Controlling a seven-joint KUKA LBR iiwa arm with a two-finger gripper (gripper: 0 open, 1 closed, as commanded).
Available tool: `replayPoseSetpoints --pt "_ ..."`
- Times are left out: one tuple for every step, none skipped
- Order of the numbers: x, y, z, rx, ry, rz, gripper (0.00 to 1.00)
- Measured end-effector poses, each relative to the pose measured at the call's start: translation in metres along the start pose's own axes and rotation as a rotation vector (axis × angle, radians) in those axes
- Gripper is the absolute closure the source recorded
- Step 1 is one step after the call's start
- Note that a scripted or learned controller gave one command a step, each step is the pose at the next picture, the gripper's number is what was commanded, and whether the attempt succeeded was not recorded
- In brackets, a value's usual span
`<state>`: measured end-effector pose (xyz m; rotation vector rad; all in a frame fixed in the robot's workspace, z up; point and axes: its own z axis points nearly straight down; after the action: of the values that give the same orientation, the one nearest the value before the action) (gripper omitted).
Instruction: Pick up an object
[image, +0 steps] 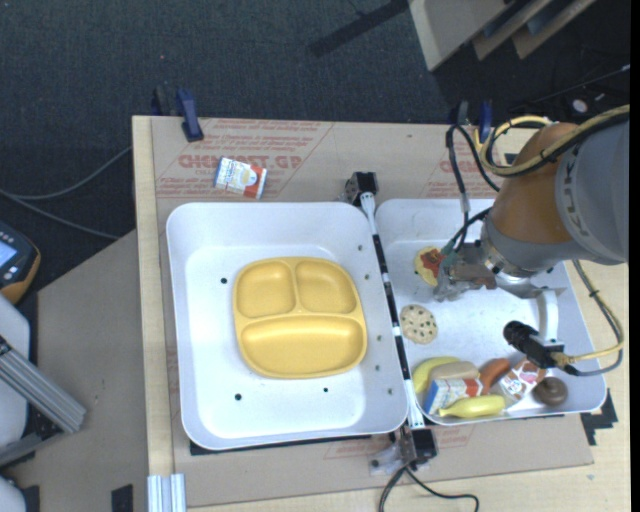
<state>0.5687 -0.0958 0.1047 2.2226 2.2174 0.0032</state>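
A small red and white carton (241, 178) is lying on the bench outside the bins, at about eleven o'clock from the left bin (190, 300), apparently out of play. Inside that bin a yellow divided plate (298, 317) is sitting flat in the middle, likely waiting to receive whatever gets lifted.

Moving right, the right bin (410, 215) is holding the candidates for picking. A round cookie (419, 323) is lying alone near the bin's left wall, well apart from the rest. At five o'clock from it, a heap of toy food is crowding the bin's lower edge: a banana (470, 405), a sausage (497, 370), a small printed packet (522, 381) and a brown round piece (549, 392), touching or overlapping one another. That crowding probably makes them harder to take singly.

At one o'clock from the cookie, a red and yellow item (430, 264) is lying just beside the gripper (455, 281), on its left. The arm is reaching in from three o'clock, its orange band above the wrist, with the wrist bending down toward the bin floor. Whether the gripper is released or clenched cannot be told, and nothing is visibly being held. Judging by the pose, the red and yellow item is the likely target.
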Motion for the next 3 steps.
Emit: replayPoseSetpoints --pt "0.000 0.000 -0.010 -0.002 0.000 0.000 1.00" --pt "0.000 0.000 -0.009 -0.001 0.000 0.001 0.00" --pt "-0.004 0.054 0.010 0.000 -0.001 -0.004 0.00"
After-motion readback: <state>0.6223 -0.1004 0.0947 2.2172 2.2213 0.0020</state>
